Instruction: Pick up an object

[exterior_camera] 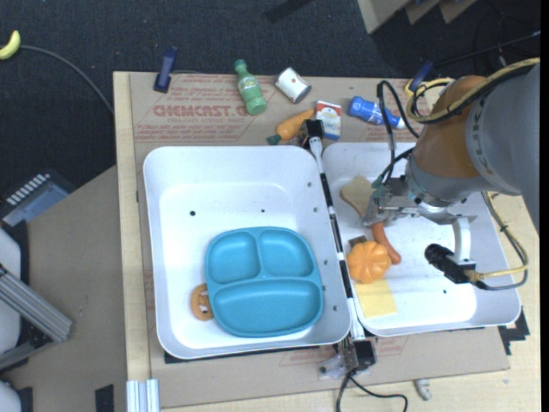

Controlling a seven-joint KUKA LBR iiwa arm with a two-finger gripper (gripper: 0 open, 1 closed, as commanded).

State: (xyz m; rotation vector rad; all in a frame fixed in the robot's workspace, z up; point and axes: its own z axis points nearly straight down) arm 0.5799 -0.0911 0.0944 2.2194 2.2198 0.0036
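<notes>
Over the right bin (480, 312) my claw (377, 214) is lowered among the items; whether it is clenched or released, I cannot tell. Just beside it lie a tan piece (354, 195), an orange pumpkin (368, 262) and a yellow slice (376, 299). Left bin (171, 187) contains a blue divided plate (262, 280).

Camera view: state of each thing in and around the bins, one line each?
gripper: low in the right bin, fingers hidden
orange pumpkin-like toy: resting in the right bin
yellow slice: lying flat in the right bin
blue divided plate: upright in the left bin
pretzel: partly tucked under the plate's edge
green bottle: lying on its side, outside the bins
white can: tipped over, outside the bins
</notes>
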